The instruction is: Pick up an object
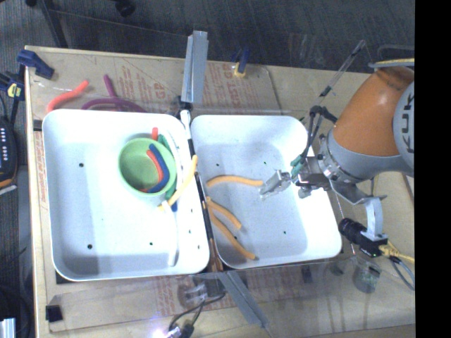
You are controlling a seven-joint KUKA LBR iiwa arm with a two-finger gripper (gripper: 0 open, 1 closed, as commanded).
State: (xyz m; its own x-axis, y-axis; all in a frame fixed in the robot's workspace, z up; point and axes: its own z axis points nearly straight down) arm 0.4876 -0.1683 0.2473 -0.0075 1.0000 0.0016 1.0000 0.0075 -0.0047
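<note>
I'm seeing the gripper (271, 185) hovering over the right bin (296, 239), fingers touching the orange strip (232, 181); I cannot tell their state.

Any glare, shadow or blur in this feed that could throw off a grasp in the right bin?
Camera view: the white floor of the right bin is bright and washes out near the gripper, which looks slightly soft; the orange strips stay clear against it. Camera view: the left bin shows grey shading along its lower rim.

Dark carpet (282, 20) beyond wooden bench (296, 90)
</note>
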